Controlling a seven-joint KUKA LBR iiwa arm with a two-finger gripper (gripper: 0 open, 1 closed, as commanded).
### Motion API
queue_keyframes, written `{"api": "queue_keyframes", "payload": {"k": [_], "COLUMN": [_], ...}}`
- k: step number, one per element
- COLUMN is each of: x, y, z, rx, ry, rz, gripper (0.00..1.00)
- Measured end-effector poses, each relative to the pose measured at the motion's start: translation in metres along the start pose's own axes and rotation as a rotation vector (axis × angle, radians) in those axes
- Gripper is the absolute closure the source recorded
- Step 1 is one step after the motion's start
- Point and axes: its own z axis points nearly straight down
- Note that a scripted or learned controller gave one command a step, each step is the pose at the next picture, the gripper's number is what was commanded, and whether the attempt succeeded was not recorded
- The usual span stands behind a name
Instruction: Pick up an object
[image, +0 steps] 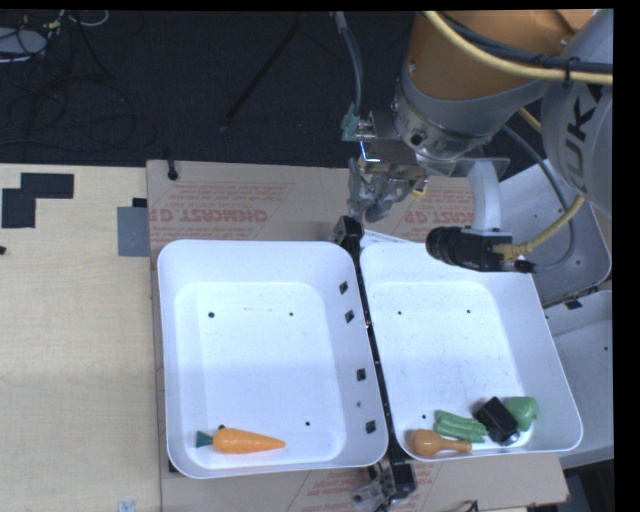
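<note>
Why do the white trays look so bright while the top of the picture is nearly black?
In the camera view, light from above washes out the floors of the left bin and right bin, hiding surface detail. The background beyond the bench is unlit. The carrot looks sharp, with little shadow; the gripper looks dim and slightly blurred.

You see an orange carrot (249, 440) lying flat at lower left; a tan gourd (437, 443), green beans (460, 426), a black block (497, 419) and a green piece (522, 408) cluster at lower right.

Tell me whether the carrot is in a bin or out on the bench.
In a bin. The carrot lies flat on the floor of the left bin, near its front-left corner, inside the white rim.
</note>
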Motion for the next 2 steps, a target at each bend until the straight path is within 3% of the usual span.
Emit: {"api": "queue_keyframes", "payload": {"k": [1, 2], "x": [-0.061, -0.083], "y": [-0.007, 0.019], "z": [0.073, 0.007], "rx": [0.02, 0.005], "ry": [-0.005, -0.002], "rz": [0.009, 0.004], "gripper": [1.0, 1.0]}}
